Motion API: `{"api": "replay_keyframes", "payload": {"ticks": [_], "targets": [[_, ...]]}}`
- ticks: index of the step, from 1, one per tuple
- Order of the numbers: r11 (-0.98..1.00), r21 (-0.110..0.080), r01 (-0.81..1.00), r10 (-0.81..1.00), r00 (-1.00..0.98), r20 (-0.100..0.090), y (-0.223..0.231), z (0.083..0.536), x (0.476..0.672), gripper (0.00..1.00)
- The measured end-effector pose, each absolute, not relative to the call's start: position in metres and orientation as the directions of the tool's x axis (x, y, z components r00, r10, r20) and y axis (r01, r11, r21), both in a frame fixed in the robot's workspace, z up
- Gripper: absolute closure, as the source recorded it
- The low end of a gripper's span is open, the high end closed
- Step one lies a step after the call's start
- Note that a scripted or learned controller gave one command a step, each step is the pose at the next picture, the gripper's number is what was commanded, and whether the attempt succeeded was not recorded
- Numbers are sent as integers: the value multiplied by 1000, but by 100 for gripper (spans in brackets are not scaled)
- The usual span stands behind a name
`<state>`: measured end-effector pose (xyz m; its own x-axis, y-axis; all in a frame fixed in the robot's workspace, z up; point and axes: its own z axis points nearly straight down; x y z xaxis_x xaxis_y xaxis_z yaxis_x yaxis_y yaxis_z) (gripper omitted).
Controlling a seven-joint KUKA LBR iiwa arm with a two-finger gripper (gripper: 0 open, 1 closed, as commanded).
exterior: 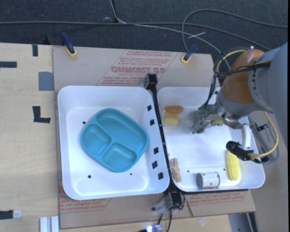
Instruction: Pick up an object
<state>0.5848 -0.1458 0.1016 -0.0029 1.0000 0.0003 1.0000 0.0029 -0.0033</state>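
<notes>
My gripper [201,123] is low in the right bin [198,151], near its back middle, with the grey arm and its orange band reaching in from the right. Something small and green [203,112] shows right at the gripper, too blurred to tell whether it is held. An orange and yellow food piece [172,114] lies a little left of the gripper, by the bin's left wall. A yellow corn cob [233,165] rests at the front right, and a small white and grey can [208,179] lies on its side at the front. A small brown piece [175,169] sits at the front left.
The left bin [70,129] holds a blue divided plate [114,138]. A black divider [156,124] runs between the two bins. Cables loop over the arm and behind the bins. Blue and yellow clamps [68,45] hold the cardboard base at the back.
</notes>
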Motion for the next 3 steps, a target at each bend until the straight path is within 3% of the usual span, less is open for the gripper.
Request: {"api": "replay_keyframes", "payload": {"ticks": [2,3], "targets": [[2,5,1000,1000,-2,-2,-143,220,596,100],[1,-2,1000,1000,-1,-2,-143,208,596,100]]}}
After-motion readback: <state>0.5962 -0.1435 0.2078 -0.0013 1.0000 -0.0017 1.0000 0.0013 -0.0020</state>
